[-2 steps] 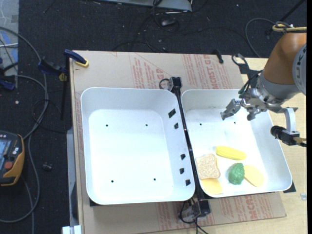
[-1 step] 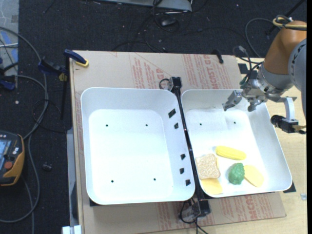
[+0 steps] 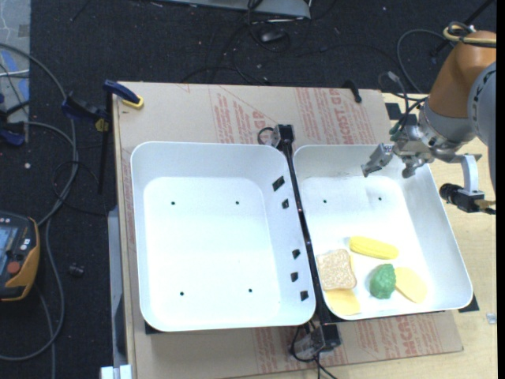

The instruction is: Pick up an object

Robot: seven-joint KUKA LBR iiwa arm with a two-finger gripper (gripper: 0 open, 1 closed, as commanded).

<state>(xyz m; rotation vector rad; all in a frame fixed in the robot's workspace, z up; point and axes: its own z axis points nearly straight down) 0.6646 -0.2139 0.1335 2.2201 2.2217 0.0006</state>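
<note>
Right bin (image 3: 442,235), near edge: five small items clustered together.
- Pale yellow flat piece (image 3: 342,301), at the near edge, just left of centre; thin, probably hard to get fingers under.
- Slice of bread (image 3: 336,268), touching the flat piece behind it; looked light and soft, best taken across its narrow sides.
- Green lump (image 3: 383,280), beside the bread; rounded, likely light, the easiest to take hold of across its middle.
- Yellow oval piece (image 3: 410,284), touching the green lump on its right.
- Yellow corn cob (image 3: 373,248), just behind the group; probably smooth, may roll.
The crowding left little room for fingers between neighbours.

Left bin (image 3: 150,212): nothing noted inside.

Gripper (image 3: 393,161): above the far edge of the right bin, well apart from the items, fingers spread, nothing between them.

Cardboard sheet (image 3: 237,105) lay under both bins.
</note>
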